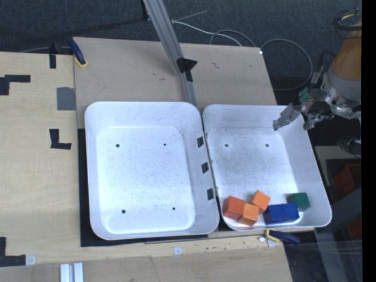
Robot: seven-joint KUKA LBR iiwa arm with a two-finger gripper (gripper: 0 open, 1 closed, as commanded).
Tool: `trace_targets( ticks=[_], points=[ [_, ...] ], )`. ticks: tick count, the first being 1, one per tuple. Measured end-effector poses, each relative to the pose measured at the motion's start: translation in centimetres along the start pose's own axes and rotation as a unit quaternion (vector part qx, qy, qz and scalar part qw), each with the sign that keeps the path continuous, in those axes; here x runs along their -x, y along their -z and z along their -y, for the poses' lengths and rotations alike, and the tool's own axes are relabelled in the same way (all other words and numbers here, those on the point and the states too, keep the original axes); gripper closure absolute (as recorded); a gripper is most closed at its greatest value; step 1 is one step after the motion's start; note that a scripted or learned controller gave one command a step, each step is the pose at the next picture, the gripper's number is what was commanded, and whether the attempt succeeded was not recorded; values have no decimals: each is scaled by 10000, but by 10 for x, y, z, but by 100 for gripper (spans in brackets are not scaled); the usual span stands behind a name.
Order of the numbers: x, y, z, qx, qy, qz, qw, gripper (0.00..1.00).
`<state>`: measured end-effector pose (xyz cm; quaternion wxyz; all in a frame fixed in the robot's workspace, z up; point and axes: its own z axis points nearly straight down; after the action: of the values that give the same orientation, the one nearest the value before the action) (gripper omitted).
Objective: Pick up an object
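Pale wooden table (35, 175) on dark carpet (247, 7); two white bins (97, 157). Pincer (292, 117) over right bin's far rim, fingers apart, nothing between. Blocks (249, 207) cluster near corner.

A pale wooden surface (35, 175) marked with black tape pieces (57, 138) stands on dark blue-grey carpet (252, 4), where thin white cables (235, 37) trail beside a slanted metal pole (167, 31).
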<state>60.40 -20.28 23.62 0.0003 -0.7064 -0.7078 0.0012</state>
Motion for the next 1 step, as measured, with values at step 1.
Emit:
trace_targets(
  ticks=[1],
  points=[
    [-81, 31, -13, 23, 38, -20, 10000, 0]
  ],
)
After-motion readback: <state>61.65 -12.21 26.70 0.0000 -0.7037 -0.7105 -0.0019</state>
